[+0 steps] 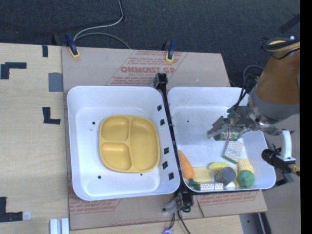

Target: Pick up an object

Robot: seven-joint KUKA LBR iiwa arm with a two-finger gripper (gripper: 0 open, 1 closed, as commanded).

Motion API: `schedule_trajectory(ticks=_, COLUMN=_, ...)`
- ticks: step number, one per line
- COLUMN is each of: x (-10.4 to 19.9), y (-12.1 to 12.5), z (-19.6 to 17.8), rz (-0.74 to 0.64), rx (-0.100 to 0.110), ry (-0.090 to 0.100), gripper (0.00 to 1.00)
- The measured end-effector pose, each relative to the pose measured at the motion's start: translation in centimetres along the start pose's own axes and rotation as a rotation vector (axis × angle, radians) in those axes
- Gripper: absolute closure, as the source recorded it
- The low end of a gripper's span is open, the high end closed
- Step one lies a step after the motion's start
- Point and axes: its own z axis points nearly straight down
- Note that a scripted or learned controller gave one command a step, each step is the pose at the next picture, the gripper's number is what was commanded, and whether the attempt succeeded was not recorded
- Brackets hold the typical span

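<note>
A yellow divided plate point(130, 144) is seen in the left bin point(78, 130); an orange carrot point(185, 164) and other toy food point(233, 173) are heaped along the right bin point(195, 106) near edge; the gripper point(225, 129) is poised above them, its state not discernible.

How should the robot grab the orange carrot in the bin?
Probably around the carrot's thick middle, coming straight down from above. It lies flat and slanted against the right bin's left wall, so the fingers should close across its narrow width, not along its length. The gripper hovers farther right, above the bin floor.
</note>
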Motion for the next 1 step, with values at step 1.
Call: schedule_trajectory(ticks=1, x=-7.62, y=2.92, z=5.59, rz=0.002, rx=0.001, ry=-0.001, gripper=0.00)
